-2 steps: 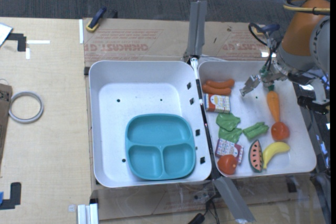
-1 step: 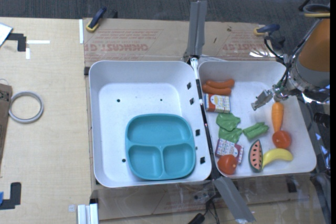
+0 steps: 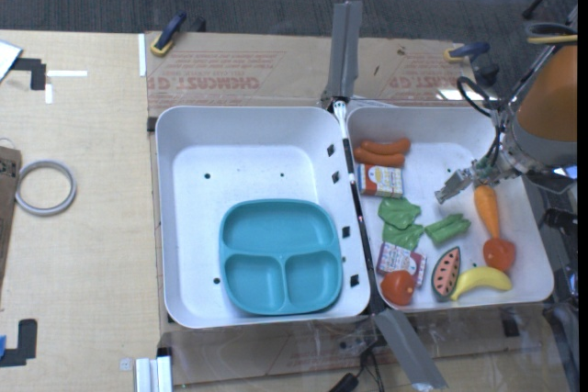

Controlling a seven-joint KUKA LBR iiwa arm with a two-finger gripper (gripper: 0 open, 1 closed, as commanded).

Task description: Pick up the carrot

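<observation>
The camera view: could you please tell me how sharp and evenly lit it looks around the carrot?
Camera view: lighting is soft and even, with faint shadows; the carrot is fairly sharp, the tool beside it small and slightly blurred; the white right bin shows no strong glare.

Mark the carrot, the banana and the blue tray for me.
carrot (image 3: 487,210): camera view, middle of its orange body.
banana (image 3: 481,281): camera view, middle of its curve.
blue tray (image 3: 278,218): camera view, bare upper compartment.

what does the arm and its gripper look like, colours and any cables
The arm is grey with a broad orange band above the wrist. Thin dark cables loop beside it. The gripper is small, metallic grey, at the arm's tip.
</observation>
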